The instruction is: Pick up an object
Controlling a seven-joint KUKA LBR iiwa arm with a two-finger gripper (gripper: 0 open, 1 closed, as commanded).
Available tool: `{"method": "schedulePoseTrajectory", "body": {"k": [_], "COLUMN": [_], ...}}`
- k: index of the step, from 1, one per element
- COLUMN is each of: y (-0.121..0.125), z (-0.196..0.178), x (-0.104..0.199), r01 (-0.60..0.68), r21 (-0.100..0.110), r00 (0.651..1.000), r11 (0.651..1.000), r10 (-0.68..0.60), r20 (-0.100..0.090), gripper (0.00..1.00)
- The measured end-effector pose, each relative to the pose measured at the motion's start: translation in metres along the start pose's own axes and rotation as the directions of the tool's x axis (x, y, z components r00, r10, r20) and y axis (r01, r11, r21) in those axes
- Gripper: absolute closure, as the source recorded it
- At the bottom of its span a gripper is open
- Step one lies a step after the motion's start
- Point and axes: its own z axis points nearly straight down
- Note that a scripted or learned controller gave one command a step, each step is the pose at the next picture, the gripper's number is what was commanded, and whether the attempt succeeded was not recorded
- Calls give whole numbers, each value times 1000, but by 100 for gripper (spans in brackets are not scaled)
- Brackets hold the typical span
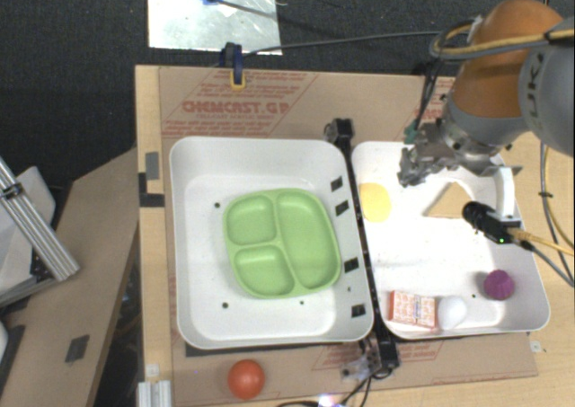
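The hand point(415, 167) hangs over the right bin point(539, 306), at its far edge, just beside the yellow disc point(375, 200); whether it is open or closed I cannot tell. Nothing shows in its grip. Candidates lie in that bin: the disc nearest the hand, a tan wedge point(449, 202) also near it, a purple ball point(499, 285), a white ball point(452, 311) and a red-printed packet point(412, 308) at the near edge. The disc looks flat, so the hand may slide over it, and the divider beside it could block a descent. The board under the bins reads "CHEMCAST GP"; the packet's print is illegible.
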Motion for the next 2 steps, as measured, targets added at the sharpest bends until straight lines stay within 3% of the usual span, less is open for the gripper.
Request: {"method": "schedulePoseTrajectory", "body": {"k": [2], "y": [-35], "z": [-6], "x": [98], "r01": [1], "r21": [1], "r00": [1000], "r11": [1000], "r10": [-1], "r20": [-1], "gripper": [100]}}
